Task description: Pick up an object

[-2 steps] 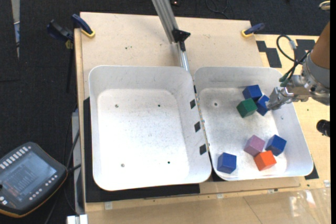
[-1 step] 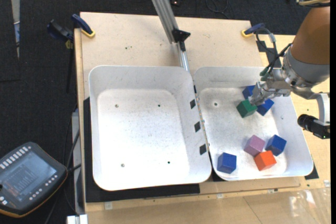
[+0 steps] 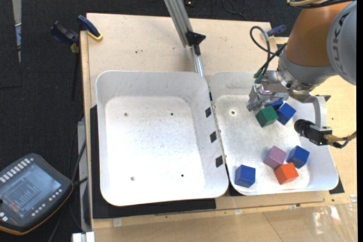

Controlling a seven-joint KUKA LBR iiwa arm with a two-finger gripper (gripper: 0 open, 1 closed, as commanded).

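Observation:
The right bin (image 3: 238, 122) holds several small cubes. A green cube (image 3: 266, 117) lies in its upper part, touching a blue cube (image 3: 286, 113) to its right. My gripper (image 3: 259, 101) hangs low just above and to the left of the green cube, partly over it. Nothing shows as lifted. Toward the bin's front lie a purple cube (image 3: 275, 156), a second blue cube (image 3: 299, 156), an orange cube (image 3: 286, 173) and a third blue cube (image 3: 245, 175).
The left bin (image 3: 113, 122) sits beside the right one, their rims meeting at the middle. A slanted metal pole (image 3: 173, 0) ends at the bins' back edge. A teach pendant (image 3: 28, 192) lies off the bench at lower left.

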